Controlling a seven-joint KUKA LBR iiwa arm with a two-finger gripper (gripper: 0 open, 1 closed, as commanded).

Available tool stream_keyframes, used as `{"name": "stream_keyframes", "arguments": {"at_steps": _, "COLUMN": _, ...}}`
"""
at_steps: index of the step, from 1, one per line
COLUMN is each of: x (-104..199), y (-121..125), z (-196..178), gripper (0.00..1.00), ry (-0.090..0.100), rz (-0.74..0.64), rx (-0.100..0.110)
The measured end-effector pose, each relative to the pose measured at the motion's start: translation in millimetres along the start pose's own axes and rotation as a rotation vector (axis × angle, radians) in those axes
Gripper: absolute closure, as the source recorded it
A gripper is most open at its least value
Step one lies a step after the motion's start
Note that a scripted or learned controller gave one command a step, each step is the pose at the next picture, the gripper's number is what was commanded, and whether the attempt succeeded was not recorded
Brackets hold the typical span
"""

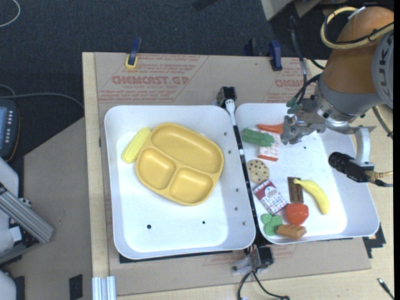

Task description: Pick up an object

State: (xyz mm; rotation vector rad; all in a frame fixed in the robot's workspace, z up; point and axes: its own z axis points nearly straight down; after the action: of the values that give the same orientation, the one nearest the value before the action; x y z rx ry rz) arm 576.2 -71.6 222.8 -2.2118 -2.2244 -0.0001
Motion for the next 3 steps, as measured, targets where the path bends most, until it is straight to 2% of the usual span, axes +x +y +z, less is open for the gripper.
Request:
{"name": "stream_keyframes", "arguments": {"at_steps": 1, "x": 55, "y": -17, "z": -5, "gripper": 1.00, "ry": 0.000, "rz": 0.000, "rx": 0.000}}
{"name": "stream_keyframes", "arguments": {"at_steps": 2, "x": 73, "y": -49, "z": 2, "gripper": 1.00, "ry": -0.002, "rz": 0.004, "rx": 0.002}}
{"name": "stream_keyframes", "arguments": {"at_steps": 3, "x": 71, "y": -33, "z": -11, "gripper": 1.00, "ry": -0.004, "rz": 0.005, "rx": -0.006}}
